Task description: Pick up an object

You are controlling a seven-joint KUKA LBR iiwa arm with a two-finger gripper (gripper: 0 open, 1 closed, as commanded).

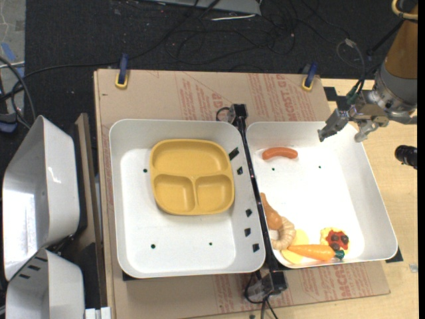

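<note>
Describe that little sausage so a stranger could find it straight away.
Look in the right-hand white bin, near its far wall. The sausage lies there alone, a small reddish-orange curve, while the other toy foods crowd the near corner.

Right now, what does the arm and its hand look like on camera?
The arm has a tan-orange band above a grey wrist. The hand is grey metal with two dark-tipped fingers. A thin dark cable runs down beside the wrist.
</note>
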